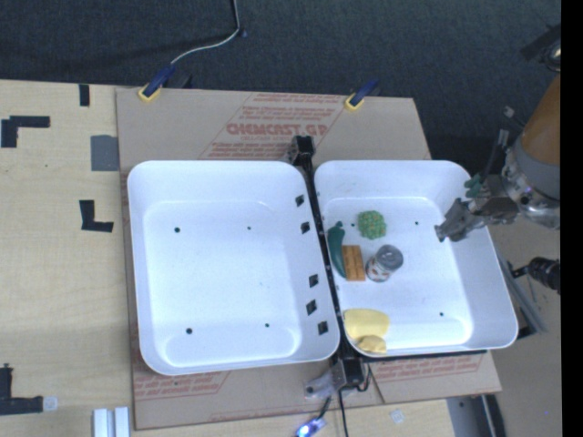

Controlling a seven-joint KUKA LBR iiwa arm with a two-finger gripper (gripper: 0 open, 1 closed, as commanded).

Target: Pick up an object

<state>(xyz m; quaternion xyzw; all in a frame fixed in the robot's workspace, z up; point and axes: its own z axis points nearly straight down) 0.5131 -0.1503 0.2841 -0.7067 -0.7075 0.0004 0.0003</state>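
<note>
Reached in from the right as a grey arm [537, 167] with an orange band, wrist low over the right bin [474, 271]. Ended in a dark gripper [453, 226] above that bin's right wall; could not tell whether released or clenched, and saw nothing between the tips. Lay well to the left of the gripper: a yellow object [366, 328] lower down, an orange block [352, 263], a green ball [371, 224], a small can [387, 261], a dark green piece [336, 242]. Sat farther left, the left bin [146, 244].

Open floor in right bin [455, 271] beyond objects clustered [364, 258] near divider.
</note>
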